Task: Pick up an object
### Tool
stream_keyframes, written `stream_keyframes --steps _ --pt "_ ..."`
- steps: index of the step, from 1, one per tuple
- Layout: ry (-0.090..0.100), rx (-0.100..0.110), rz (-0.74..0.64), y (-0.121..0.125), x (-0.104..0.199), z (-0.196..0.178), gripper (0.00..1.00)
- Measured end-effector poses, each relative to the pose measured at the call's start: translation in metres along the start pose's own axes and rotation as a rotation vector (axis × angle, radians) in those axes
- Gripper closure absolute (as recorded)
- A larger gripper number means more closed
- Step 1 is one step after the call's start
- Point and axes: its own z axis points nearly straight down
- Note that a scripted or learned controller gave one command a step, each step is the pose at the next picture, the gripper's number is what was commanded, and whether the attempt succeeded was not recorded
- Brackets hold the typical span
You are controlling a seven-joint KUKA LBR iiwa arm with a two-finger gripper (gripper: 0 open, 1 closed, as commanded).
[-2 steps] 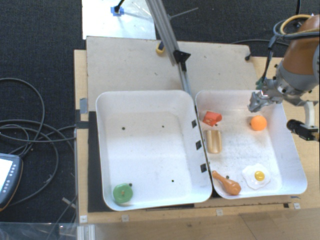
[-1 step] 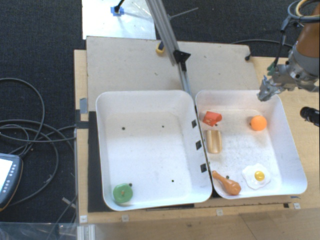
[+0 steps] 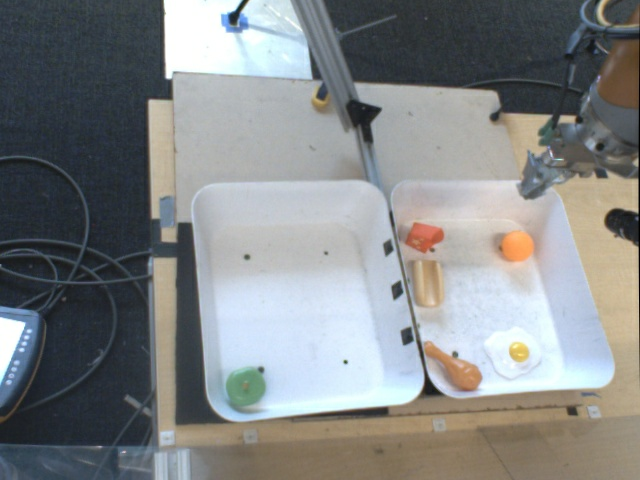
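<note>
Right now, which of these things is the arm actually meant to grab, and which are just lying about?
For the job (anything in the bins it could pick up):
orange ball
red block
tan block
drumstick
fried egg
green disc
gripper

Just lying about:
cables
tablet
slanted pole

The left bin [image 3: 300, 258] is almost bare; only a green disc [image 3: 245, 386] lies in its near left corner. In the right bin [image 3: 560, 268], the middle and far right are free, with objects crowding the dividing wall and near edge.
</note>
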Motion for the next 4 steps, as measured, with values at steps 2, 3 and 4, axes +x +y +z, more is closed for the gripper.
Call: stream_keyframes --steps 2,3,4 --pt "0.003 0.006 -0.004 -0.012 0.103 0.012 1.00" --pt "0.004 0.006 -0.004 -0.024 0.155 0.026 1.00" --pt "0.003 0.005 -0.004 -0.025 0.200 0.035 1.00"
